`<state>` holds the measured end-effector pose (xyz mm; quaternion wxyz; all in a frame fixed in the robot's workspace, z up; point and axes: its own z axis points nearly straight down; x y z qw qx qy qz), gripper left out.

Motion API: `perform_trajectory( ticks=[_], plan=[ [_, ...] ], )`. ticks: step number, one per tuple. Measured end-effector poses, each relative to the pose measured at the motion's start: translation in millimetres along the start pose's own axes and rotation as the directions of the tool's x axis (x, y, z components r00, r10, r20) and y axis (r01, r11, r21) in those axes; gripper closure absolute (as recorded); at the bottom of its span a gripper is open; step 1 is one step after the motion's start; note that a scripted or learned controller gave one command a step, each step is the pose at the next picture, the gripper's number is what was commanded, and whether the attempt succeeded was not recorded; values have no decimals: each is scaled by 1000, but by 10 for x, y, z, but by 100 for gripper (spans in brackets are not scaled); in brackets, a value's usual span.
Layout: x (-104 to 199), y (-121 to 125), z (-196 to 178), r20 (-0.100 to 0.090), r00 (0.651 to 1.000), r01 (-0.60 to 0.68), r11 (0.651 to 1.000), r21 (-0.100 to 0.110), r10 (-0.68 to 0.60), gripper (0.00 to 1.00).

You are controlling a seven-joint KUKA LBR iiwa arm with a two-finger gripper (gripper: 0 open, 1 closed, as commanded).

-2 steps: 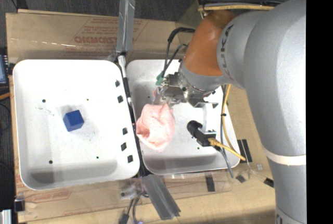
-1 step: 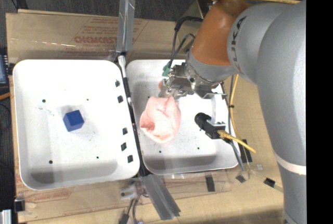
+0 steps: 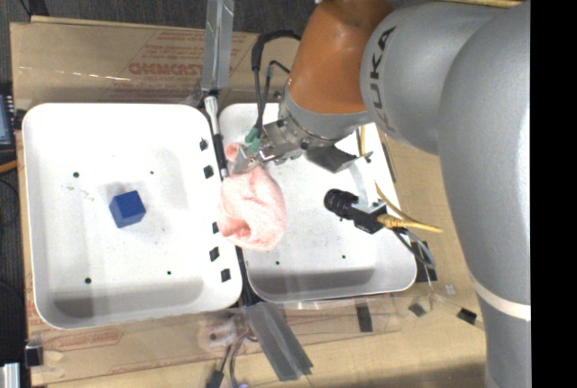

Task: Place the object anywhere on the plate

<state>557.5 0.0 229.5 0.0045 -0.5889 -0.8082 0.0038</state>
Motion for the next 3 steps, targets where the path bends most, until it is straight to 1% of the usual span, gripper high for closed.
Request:
perform_trajectory(
  ticks=[1,2,3],
  plan=[
    [396,145,74,2,920,393,920,-2,-393,100],
    [802,298,12,6,692,722,692,-2,-722,100],
    [1294,416,20,9,352,936,352,0,-936,100]
  ],
)
